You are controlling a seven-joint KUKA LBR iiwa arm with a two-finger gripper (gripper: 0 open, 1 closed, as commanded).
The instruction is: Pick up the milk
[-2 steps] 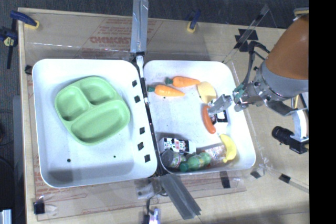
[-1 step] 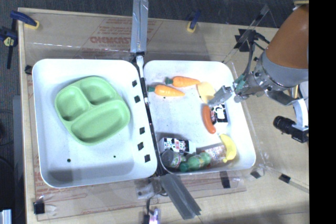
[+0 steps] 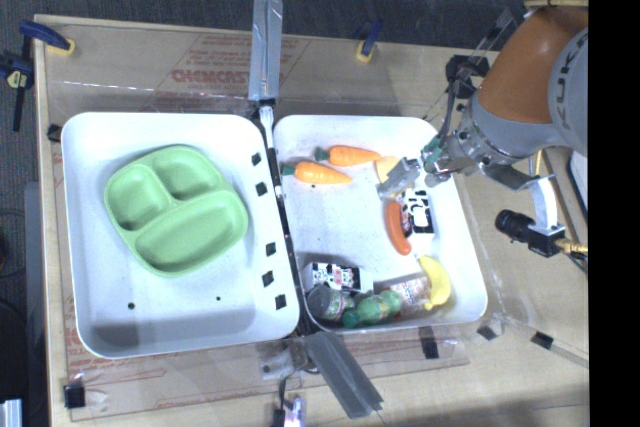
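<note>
White and black, boxy, the milk carton [image 3: 419, 213] lies flat just below the gripper [image 3: 404, 171] in the right bin [image 3: 300, 245]; beside it a smooth red sausage [image 3: 397, 226]; two glossy orange carrots [image 3: 322, 173] left of the gripper; whether its grip is spread cannot be told; a moulded green divided plate [image 3: 177, 207] far left.

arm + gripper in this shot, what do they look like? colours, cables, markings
The grey arm carries a broad, rounded orange band above the wrist. Thin dark cables run beside it. The small metallic two-finger gripper has dark parts and a spot of green. Any markings are too small to read.
</note>
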